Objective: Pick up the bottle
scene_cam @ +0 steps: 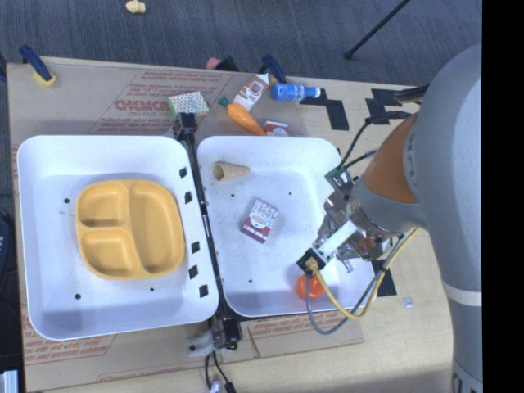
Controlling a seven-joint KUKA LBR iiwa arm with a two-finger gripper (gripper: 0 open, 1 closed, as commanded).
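A small blue bottle (293, 92) lies on its side on the cardboard behind the right bin (327, 150), outside it. Next to it, a white bottle with an orange label (250, 92) also lies on the cardboard. My gripper (345, 248) hangs low over the right bin's near right part, far from both bottles. An orange object (309, 288) lies in the bin just below and left of the gripper, partly hidden by it.
The right bin also holds a tan cone (231, 170) and a small red-and-white carton (259, 220). A yellow divided plate (129, 228) sits in the left bin (41, 162). An orange carrot (245, 119) and a patterned box (188, 103) lie behind the bins.
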